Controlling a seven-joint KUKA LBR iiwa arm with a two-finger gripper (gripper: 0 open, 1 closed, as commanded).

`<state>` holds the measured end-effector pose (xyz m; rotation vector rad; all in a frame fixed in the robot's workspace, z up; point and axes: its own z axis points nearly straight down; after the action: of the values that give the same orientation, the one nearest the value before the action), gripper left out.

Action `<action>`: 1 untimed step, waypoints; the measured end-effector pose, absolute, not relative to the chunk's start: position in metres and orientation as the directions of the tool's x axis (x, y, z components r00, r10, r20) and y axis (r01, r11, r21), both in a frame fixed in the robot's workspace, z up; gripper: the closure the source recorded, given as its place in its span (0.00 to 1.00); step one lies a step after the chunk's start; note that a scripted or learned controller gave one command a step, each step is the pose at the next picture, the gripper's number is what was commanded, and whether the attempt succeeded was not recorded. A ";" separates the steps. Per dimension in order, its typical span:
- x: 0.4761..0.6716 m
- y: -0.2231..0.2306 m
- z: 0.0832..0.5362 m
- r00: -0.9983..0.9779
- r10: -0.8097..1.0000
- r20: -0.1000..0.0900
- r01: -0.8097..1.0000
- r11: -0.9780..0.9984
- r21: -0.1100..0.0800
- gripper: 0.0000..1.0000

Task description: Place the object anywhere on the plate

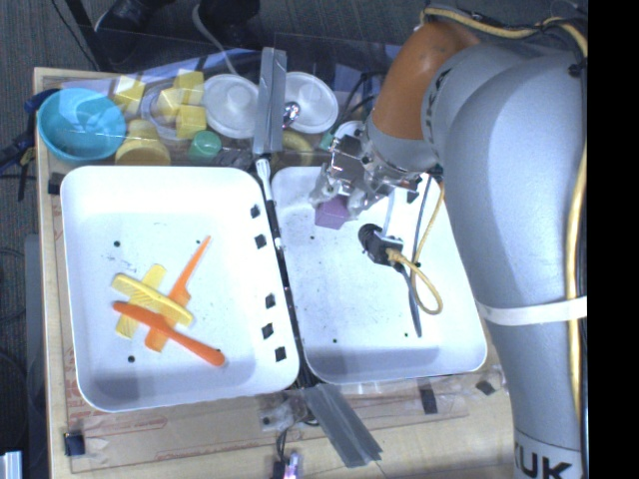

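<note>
Your gripper (337, 196) hangs over the top-left corner of the right bin (454, 347), fingers clenched around a small purple block (330, 212), which sits lifted between them. Over in the left bin (85, 267), yellow and orange tongs (165, 305) lie crossed.

Bright, even overhead light; soft focus.

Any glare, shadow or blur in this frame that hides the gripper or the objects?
Camera view: even overhead light; the white bins look nearly blown out. The arm shades the right bin's far corner, where the gripper sits by a purple block, soft and cluttered. The orange and yellow pieces are sharp.
</note>
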<state>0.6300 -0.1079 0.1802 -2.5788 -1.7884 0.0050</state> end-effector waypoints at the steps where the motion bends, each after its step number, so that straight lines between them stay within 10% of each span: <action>1: 0.630 -0.106 0.189 0.342 0.940 -0.001 0.940 -0.342 -0.009 1.00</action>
<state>0.6301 -0.1061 0.1890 -2.5681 -1.7989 0.0095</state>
